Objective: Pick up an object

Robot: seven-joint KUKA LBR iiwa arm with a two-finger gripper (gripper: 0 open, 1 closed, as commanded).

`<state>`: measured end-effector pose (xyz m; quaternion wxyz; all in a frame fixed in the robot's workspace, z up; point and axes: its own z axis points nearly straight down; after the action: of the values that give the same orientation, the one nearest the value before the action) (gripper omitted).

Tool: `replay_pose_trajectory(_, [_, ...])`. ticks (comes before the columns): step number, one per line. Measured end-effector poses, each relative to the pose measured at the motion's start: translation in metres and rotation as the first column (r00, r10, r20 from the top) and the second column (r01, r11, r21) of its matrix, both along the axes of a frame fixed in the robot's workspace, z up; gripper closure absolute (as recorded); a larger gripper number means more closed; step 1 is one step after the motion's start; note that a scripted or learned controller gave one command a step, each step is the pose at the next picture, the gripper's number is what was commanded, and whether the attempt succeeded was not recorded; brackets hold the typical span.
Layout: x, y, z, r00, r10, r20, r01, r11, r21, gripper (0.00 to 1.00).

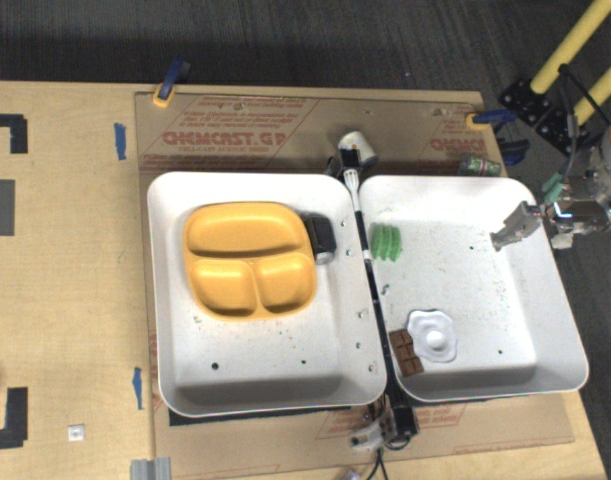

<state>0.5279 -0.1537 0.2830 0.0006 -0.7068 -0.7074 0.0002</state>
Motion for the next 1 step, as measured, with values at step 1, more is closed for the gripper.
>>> replay_pose_trajectory(1, [-0.0327,0.0493,-0.1275,0.958,0.288,0.001,-0.288,0.958,0.0,0.0])
